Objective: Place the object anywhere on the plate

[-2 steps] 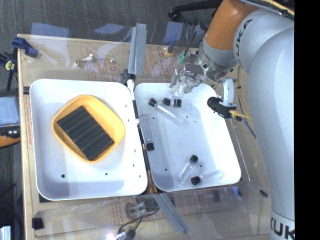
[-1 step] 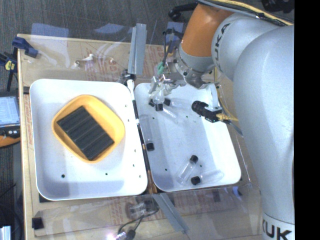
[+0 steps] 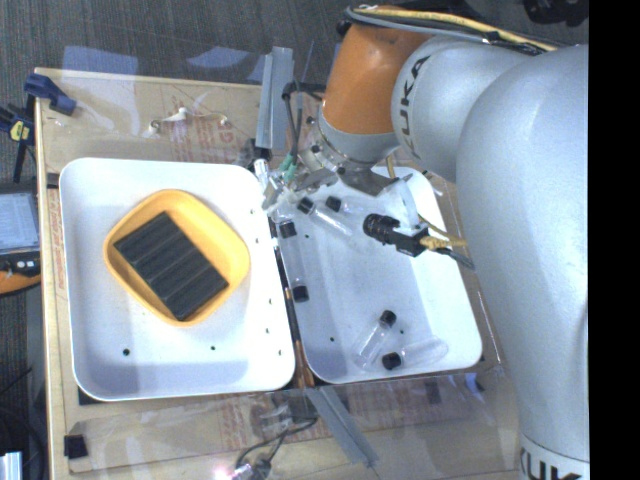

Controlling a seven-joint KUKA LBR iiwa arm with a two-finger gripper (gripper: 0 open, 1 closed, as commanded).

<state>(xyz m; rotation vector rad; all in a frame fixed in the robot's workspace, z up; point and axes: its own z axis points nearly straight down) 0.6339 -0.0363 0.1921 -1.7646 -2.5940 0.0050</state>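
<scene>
Plate (image 3: 178, 255), yellow with a dark ridged center, lies in the left bin (image 3: 90, 353). Clear tubes with black caps (image 3: 385, 340) lie in the right bin (image 3: 440, 308), toward its lower part. The gripper (image 3: 300, 183) sits at the right bin's upper left corner; its state and contents cannot be told.

arm (image 3: 480, 118) hides right bin's (image 3: 440, 358) far corner; fingers indistinct
</scene>
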